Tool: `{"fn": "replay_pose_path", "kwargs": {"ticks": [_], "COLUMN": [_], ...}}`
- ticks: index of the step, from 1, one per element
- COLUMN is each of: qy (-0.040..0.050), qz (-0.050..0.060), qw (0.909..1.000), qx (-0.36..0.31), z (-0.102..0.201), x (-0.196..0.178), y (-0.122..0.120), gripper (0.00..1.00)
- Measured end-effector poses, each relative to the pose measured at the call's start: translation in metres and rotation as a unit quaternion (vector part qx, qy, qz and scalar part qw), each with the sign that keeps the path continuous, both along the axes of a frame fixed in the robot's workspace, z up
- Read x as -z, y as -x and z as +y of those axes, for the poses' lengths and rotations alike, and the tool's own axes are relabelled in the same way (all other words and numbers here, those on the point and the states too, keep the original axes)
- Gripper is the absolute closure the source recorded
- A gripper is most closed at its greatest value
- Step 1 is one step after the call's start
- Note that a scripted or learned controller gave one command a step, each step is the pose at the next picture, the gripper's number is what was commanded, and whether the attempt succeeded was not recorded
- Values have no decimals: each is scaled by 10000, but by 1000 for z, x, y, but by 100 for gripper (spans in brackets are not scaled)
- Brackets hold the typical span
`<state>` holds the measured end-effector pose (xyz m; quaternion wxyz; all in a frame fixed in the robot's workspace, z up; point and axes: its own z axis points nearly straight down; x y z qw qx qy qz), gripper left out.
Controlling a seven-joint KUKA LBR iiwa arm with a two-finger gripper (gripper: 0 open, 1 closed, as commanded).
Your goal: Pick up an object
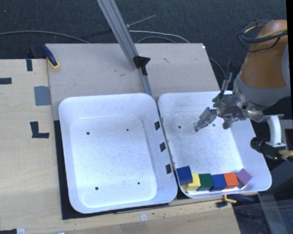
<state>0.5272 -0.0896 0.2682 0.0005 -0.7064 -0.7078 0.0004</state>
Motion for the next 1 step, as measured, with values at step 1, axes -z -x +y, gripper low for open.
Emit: {"fn": "replay_pose_path", "kwargs": {"ticks": [1], "qy": [-13], "qz": [53], "qw": [10000], "qx": [-10], "z": [55], "x": [81], "y": [38], "gripper": [0]}}
